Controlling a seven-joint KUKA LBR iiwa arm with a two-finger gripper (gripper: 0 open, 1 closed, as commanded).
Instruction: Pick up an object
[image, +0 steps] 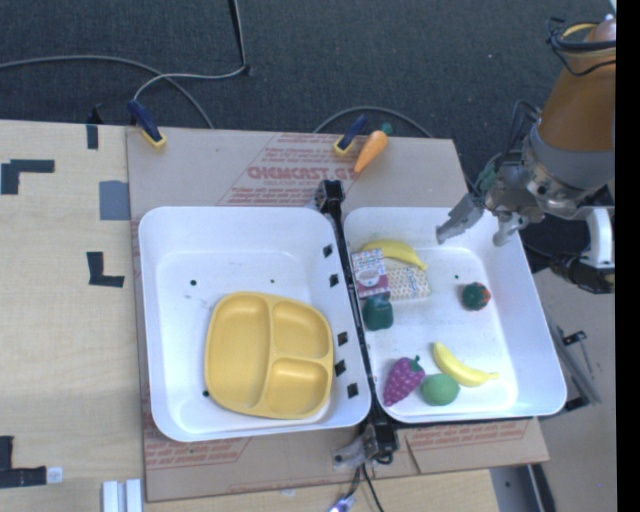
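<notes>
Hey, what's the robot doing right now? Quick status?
Gripper open, holding nothing, over right bin's top edge. Nearest items: green-red ball, banana. Nothing blocking them.

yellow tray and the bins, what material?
Yellow tray: looks like moulded plastic, matte, with smooth rounded dividers. Left bin and right bin: probably thin formed plastic, white, with soft rolled rims and a slight sheen. Can't confirm by sight.
</notes>
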